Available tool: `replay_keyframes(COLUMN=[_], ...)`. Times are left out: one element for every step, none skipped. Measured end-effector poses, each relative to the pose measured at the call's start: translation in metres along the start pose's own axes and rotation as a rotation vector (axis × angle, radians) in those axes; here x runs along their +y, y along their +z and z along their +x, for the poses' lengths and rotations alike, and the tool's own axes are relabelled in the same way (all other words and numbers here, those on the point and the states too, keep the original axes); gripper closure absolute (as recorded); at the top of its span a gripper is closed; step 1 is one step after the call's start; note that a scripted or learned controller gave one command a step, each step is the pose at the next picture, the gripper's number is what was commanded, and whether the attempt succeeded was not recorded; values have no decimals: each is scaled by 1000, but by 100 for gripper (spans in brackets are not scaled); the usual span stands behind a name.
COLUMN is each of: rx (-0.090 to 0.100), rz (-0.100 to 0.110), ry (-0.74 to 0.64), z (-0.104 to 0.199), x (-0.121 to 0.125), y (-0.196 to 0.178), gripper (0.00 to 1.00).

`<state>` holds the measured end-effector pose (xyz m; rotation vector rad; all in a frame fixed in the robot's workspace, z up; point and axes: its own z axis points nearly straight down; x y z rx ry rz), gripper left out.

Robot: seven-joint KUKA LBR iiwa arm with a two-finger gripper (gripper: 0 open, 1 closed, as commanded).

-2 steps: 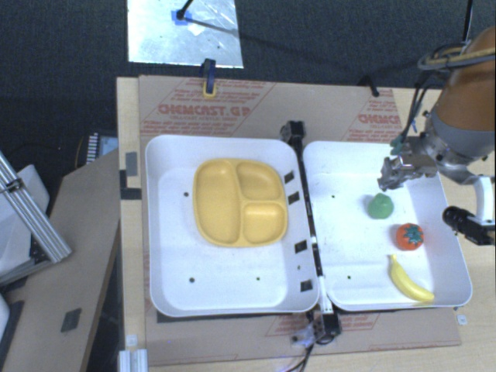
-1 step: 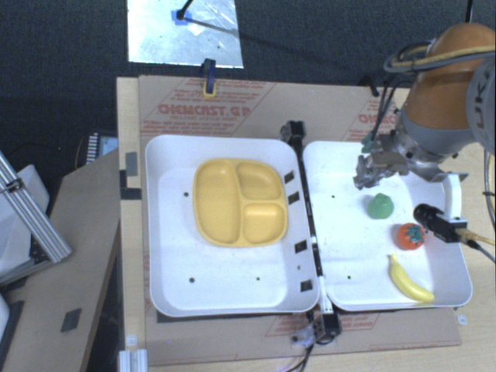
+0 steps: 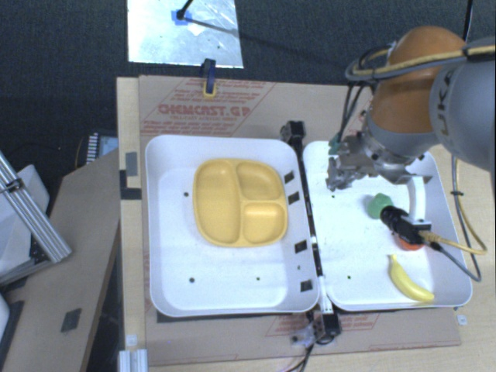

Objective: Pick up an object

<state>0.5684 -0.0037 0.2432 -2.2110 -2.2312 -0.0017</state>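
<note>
While the grey arm [image 3: 465, 107] leans in over the right bin [image 3: 349, 246], its gripper [image 3: 339, 178] hangs above that bin's far left corner, close to the white floor. Whether it is open or closed cannot be told from this angle. Nearest to it, toward the middle of the right bin, lies a small green object [image 3: 379, 204], apart from the gripper. Just past that, nearer the bin's right wall, an orange object [image 3: 408, 243] peeks out, partly hidden. A yellow banana [image 3: 409, 280] lies in the right bin's near right corner, well apart from the gripper. Against the right bin's left wall sits the left bin [image 3: 170, 277], which holds a yellow divided plate [image 3: 239, 202] at its middle. Both bins rest on cardboard [image 3: 256, 91] with red lettering, which runs out beyond the right bin's far edge. Farther off that way, a silvery sheet [image 3: 184, 22] lies on a dark surface.
</note>
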Motion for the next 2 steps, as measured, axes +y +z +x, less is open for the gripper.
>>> replay_keyframes(rx=[1, 1], rz=[-2, -1], ry=[-2, -1], z=[61, 114], x=[9, 12], y=[-1, 3], gripper=[100, 100])
